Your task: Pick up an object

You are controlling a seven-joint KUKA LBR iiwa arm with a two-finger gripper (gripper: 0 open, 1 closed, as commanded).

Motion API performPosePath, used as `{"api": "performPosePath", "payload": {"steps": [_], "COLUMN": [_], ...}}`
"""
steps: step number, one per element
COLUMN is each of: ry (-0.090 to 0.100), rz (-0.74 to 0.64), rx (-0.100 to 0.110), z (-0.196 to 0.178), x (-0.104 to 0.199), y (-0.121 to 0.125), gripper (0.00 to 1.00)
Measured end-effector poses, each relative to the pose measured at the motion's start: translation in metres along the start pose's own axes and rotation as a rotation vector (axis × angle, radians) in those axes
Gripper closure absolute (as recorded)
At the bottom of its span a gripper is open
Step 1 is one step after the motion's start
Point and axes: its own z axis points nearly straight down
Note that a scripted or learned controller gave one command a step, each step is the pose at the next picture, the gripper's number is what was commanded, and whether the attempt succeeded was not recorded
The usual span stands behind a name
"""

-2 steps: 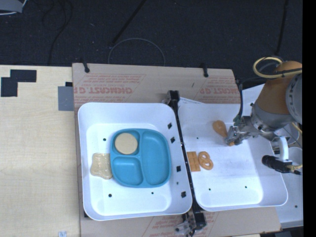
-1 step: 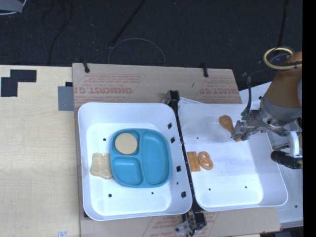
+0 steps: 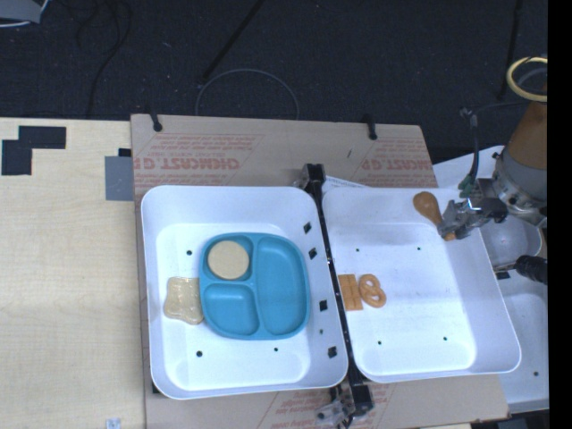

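Nearest the camera, along the front half of the left bin (image 3: 161,239), sit a blue divided plate (image 3: 268,293) carrying a round tan biscuit (image 3: 228,259) and a pale bread slice (image 3: 183,299) touching the plate's left edge. At the right bin's (image 3: 447,329) left wall lie an orange block (image 3: 349,292) and a pretzel (image 3: 372,290), while a brown wooden spoon (image 3: 429,207) rests at its back right corner. The claw (image 3: 458,219) hangs just beside that spoon, whether released or clenched I cannot tell; judging by this, the approach is under way, and next it must settle over the spoon and close.
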Motion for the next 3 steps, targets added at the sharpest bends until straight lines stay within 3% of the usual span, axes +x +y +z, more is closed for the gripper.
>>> {"api": "performPosePath", "payload": {"steps": [1, 2, 3], "ry": [0.002, 0.004, 0.005], "rz": [-0.001, -0.006, -0.007], "rx": [0.004, 0.008, 0.008], "z": [-0.006, 0.000, 0.007], "x": [-0.001, 0.049, 0.105], "y": [0.000, -0.018, -0.020], "gripper": [1.00, 1.00, 1.00]}}
